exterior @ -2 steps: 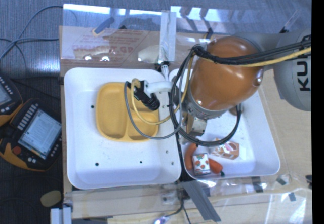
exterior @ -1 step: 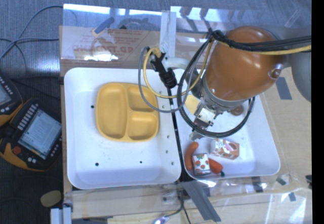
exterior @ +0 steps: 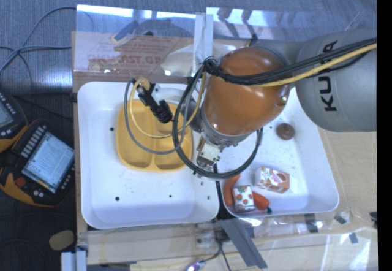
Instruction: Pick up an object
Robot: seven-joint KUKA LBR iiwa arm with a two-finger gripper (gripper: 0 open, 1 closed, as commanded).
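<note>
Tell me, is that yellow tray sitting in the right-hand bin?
No, the yellow tray lies in the left bin, while the right bin holds small items such as a brown round object.

Arm over two white bins

We see the arm (exterior: pixel 245 95) covering the divider; a yellow tray (exterior: pixel 144 141) lies in the left bin (exterior: pixel 98 196), and a brown ball (exterior: pixel 285 131), two small cartons (exterior: pixel 272 179) in the right bin (exterior: pixel 318 193).

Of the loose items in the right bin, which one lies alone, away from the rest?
The round brown object near the bin's far side; the small cartons cluster together at the near edge.
</note>
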